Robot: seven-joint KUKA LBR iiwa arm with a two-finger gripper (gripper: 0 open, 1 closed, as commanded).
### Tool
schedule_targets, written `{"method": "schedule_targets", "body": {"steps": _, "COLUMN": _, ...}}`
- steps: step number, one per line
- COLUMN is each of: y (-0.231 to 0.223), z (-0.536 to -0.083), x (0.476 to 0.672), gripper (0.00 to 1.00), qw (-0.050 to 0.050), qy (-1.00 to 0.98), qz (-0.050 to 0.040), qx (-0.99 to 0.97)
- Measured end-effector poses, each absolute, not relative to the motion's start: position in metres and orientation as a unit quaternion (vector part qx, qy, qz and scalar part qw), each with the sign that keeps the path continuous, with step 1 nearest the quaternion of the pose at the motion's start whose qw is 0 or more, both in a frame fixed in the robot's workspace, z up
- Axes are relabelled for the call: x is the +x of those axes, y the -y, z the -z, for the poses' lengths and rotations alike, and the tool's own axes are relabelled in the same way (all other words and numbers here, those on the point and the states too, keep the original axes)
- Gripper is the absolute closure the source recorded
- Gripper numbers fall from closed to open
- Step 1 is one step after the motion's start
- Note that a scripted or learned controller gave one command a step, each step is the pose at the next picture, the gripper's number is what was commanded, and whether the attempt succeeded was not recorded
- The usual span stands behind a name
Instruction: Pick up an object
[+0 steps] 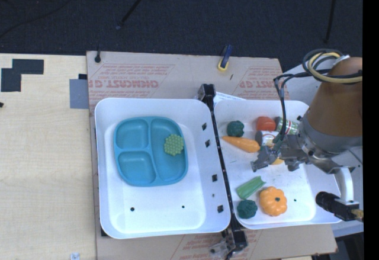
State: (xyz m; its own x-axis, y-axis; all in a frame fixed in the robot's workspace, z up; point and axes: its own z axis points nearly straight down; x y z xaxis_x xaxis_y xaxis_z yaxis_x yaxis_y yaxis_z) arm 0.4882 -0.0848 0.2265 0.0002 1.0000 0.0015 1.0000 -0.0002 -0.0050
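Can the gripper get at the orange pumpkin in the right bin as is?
Probably yes. The pumpkin sits uncovered near the right bin's front edge, just below the gripper. A green piece and dark green item crowd its left side; its top looks free.

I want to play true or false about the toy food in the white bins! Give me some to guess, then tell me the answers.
1. A green bumpy ball sits in the blue tray. True.
2. The orange pumpkin is in the left bin. False: it lies in the right bin, near the front edge.
3. The carrot lies just below the dark green broccoli in the picture. True.
4. The blue tray has only one compartment. False: it has three.
5. The gripper is over the left bin. False: it is over the right bin, beside the carrot.
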Motion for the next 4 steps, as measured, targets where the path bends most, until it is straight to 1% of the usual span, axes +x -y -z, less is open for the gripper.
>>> {"method": "schedule_targets", "body": {"steps": 1, "y": 0.08, "z": -0.164, "x": 0.491, "gripper": 0.0, "qw": 0.004, "qy": 0.707, "qz": -0.0024, "qx": -0.707}}
{"method": "schedule_targets", "body": {"steps": 2, "y": 0.088, "z": -0.106, "x": 0.491, "gripper": 0.0, "qw": 0.003, "qy": 0.707, "qz": -0.0017, "qx": -0.707}}
{"method": "schedule_targets", "body": {"steps": 3, "y": 0.087, "z": -0.086, "x": 0.49, "gripper": 0.0, "qw": 0.003, "qy": 0.707, "qz": -0.0016, "qx": -0.707}}
{"method": "schedule_targets", "body": {"steps": 4, "y": 0.089, "z": -0.098, "x": 0.491, "gripper": 1.0, "qw": 0.002, "qy": 0.704, "qz": -0.0009, "qx": -0.71}}
